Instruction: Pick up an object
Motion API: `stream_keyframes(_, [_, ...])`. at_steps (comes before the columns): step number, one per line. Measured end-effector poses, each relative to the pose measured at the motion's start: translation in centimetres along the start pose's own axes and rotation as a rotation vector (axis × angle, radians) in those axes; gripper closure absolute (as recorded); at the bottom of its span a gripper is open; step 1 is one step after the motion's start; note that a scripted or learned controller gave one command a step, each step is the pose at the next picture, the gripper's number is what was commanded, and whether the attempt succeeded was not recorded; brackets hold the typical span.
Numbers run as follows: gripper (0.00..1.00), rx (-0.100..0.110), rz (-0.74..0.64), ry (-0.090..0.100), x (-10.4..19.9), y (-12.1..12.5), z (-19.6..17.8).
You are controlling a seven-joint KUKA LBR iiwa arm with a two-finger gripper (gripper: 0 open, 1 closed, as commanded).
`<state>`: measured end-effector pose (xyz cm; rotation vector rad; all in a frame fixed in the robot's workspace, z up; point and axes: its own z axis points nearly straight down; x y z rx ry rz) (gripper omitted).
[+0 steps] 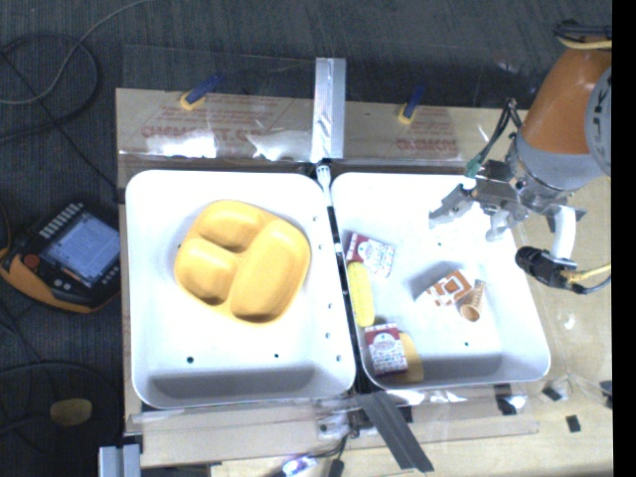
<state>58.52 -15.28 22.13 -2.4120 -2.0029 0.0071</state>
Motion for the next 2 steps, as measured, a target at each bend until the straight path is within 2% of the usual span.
stream_keyframes(1, [0.00, 0.000, -0.015, -0.001, -3.6, -2.8, 9.2])
stream_keyframes(2, [0.00, -0.030, -0.075, -0.003, -2.8, -4.8, 12.8])
